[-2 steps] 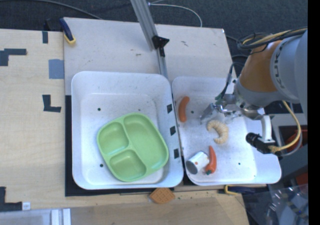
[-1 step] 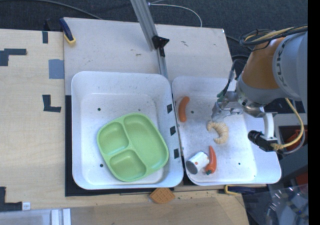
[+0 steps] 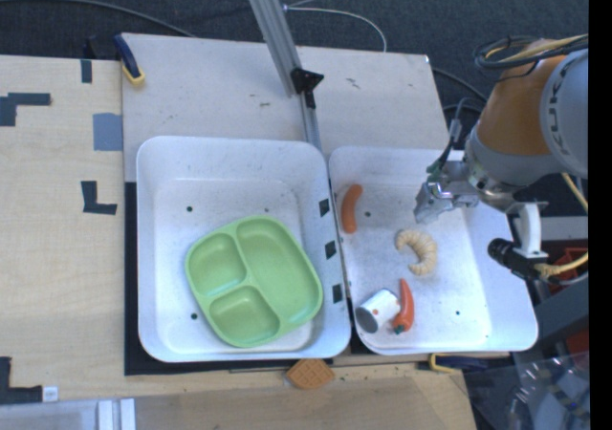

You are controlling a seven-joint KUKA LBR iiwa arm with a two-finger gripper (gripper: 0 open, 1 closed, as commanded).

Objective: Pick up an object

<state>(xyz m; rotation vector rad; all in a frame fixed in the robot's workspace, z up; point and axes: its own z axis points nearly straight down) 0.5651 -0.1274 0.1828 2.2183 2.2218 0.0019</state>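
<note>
Far left: the wooden surface [image 3: 48, 227] is carrying grey tape marks, with a blue-and-yellow clamp [image 3: 128, 59] sitting at its far edge.

Left bin [image 3: 158, 227]: a green divided plate [image 3: 253, 280] is lying in its near half, three compartments, nothing in them.

Between and beyond the bins: a metal pole [image 3: 271, 12] is slanting down to the seam at the far side.

Right bin [image 3: 497, 313]: an orange sausage-shaped piece [image 3: 351, 206] is lying near the left wall, far half. A pale croissant [image 3: 419, 250] is resting mid-bin. At the near edge a white cup [image 3: 378, 309] is lying on its side, just beside a small carrot [image 3: 406, 306].

Just outside the bins, near side: a waffle-like piece [image 3: 307, 374] is sitting on the surface.

Right: the gripper [image 3: 435, 199] is hovering over the far right part of the right bin, just beyond the croissant. Whether the jaws are open or closed, I cannot tell; nothing is visibly between them.

Judgement: approach step is in hand, no grasp made. Croissant is looking like the closest candidate. Next move is calling for a short shift toward the near side, centring over it, then descending.
</note>
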